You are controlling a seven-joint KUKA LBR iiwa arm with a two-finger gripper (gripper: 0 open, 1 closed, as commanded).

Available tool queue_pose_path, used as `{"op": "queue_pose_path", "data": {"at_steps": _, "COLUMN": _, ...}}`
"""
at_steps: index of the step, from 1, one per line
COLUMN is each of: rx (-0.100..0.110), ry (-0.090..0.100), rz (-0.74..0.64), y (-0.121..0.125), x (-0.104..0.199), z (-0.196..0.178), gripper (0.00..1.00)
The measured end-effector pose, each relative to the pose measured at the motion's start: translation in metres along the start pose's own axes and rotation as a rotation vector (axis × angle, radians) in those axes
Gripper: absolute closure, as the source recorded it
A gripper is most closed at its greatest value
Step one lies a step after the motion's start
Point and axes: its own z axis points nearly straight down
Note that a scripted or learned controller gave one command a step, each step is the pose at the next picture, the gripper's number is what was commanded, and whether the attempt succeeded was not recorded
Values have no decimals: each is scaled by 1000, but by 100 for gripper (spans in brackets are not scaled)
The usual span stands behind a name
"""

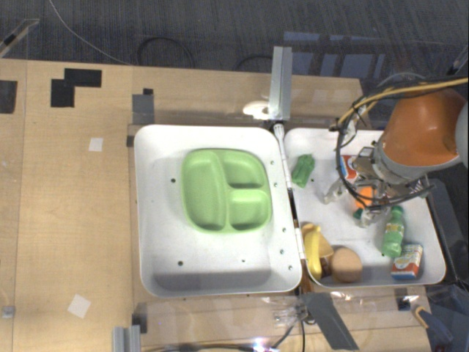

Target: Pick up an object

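From above, a pale wooden bench (66,218) is lying under dark ribbed carpet (183,13), where thin cables are trailing. Black squares (73,85) are marking the wood at the upper left, and small pale tags are sitting on it lower down. A grey metal post (280,83) is standing between the two bins at their far edge.

The left bin (157,262) is a smooth, white, rounded-corner tray with small holes in its floor. A matte green plate (223,189), divided into three compartments, is lying near its middle.

The right bin (432,270) is holding the loose things. A crinkled green packet (303,169) is lying near the dividing rim. A yellow banana (316,249) is curving along the near left corner, touching a round brown ball (347,264). A green bottle (393,232) is lying toward the right, with a small red and white carton (407,262) just beside its lower end. An orange thing is partly hidden under the gripper.

The arm (425,127), glossy orange and grey with black and yellow cables looping over it, is reaching in from the right. The gripper (355,195) is hanging low over the right bin, just left of the bottle. One silvery finger (333,191) is angling out to the left; how far the jaws are parted, and whether they have anything, I cannot tell.
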Motion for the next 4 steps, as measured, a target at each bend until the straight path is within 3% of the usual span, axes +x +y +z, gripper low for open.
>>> {"op": "queue_pose_path", "data": {"at_steps": 1, "rx": 1, "ry": 1, "rz": -82, "y": 7, "x": -8, "z": 0, "gripper": 0}}
{"op": "queue_pose_path", "data": {"at_steps": 2, "rx": 1, "ry": -1, "rz": -335, "y": 13, "x": -8, "z": -1, "gripper": 0}}
{"op": "queue_pose_path", "data": {"at_steps": 3, "rx": 10, "ry": -10, "rz": -332, "y": 12, "x": -13, "z": -15, "gripper": 100}}
{"op": "queue_pose_path", "data": {"at_steps": 4, "rx": 8, "ry": -11, "rz": -331, "y": 12, "x": -13, "z": -15, "gripper": 0}}
